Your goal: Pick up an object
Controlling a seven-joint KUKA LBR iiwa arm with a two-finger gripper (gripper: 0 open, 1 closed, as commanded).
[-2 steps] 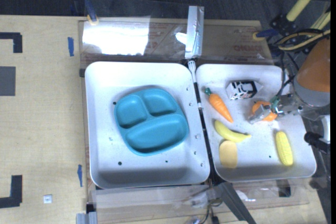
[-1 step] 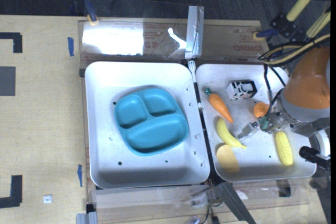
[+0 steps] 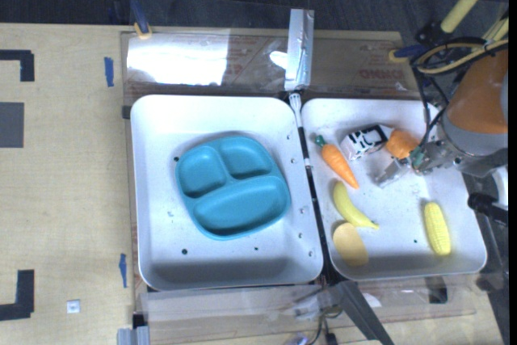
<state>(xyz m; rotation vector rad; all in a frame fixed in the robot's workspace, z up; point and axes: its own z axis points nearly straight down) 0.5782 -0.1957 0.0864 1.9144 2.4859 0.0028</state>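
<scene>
Here the pincer (image 3: pixel 391 171) hangs low in the right bin (image 3: pixel 464 267), its grip state unclear from this view. An orange thing (image 3: pixel 399 144) sits just beside it, toward the back; the carrot (image 3: pixel 338 163) lies leftward, slanting.

From my seat I see the gripper (image 3: pixel 386 171) low over the right bin (image 3: pixel 464 258), its arm (image 3: pixel 477 113) reaching in from the right with the orange band above it. An orange fruit (image 3: pixel 401 144) sits just behind the gripper, touching or nearly so (I cannot tell which). A small black-and-white object (image 3: pixel 365 140) lies just beyond and left of it. Further left lies a carrot (image 3: pixel 338 161), and nearer the front a banana (image 3: pixel 352 207) and a pale round piece (image 3: pixel 350 243). A corn cob (image 3: pixel 437 227) lies to the gripper's front right. Well left, the other bin (image 3: pixel 153 198) bears a blue divided plate (image 3: pixel 232 185).
</scene>
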